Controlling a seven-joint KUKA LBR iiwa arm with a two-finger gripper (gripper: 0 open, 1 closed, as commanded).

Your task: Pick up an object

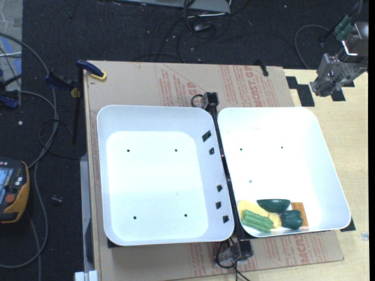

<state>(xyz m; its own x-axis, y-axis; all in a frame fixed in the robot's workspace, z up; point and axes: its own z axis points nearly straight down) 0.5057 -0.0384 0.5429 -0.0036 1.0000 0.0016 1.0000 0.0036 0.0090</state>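
Gripper [331,79] parked beyond the right bin [275,133], jaw state indiscernible; toys [272,214] clustered in its near corner awaiting pickup.

White bins [158,122], dark green bowl [273,204], lighter ridged green piece [256,220], yellow item [249,208], orange block [299,208]
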